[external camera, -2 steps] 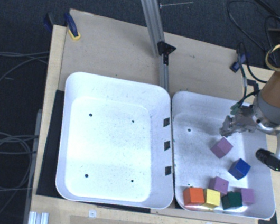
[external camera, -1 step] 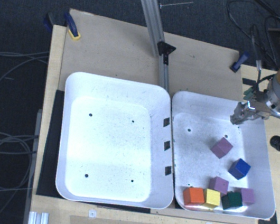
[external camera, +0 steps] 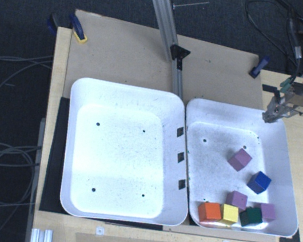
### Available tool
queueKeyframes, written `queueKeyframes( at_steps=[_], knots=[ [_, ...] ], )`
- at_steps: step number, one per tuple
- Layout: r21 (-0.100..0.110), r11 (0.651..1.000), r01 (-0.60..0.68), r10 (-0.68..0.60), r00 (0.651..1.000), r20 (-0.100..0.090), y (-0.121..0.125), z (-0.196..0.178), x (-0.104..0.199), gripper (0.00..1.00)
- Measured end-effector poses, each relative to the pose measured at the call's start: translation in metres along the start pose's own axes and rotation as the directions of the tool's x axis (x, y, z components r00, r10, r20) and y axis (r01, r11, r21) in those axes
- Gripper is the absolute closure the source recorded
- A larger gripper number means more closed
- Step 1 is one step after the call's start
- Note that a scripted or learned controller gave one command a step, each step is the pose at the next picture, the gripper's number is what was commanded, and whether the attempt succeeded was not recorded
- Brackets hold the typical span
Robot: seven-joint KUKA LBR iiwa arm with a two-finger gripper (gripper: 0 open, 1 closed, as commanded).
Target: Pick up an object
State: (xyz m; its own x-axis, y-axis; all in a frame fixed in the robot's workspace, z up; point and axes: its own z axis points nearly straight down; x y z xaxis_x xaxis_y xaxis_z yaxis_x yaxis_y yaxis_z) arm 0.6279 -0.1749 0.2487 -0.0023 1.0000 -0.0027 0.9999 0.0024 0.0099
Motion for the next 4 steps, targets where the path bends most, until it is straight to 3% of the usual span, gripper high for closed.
queueKeyframes(
  at_steps=[1, 4],
  knots=[
    [0.005, 1.0, -0.001, 0.001, 1.0, -0.001, 0.001, -0.013, 0.0, 1.0],
    [0.012, 1.0, 0.004, -0.004, 1.0, -0.006, -0.019, 0.002, 0.145, 1.0]
  ],
)
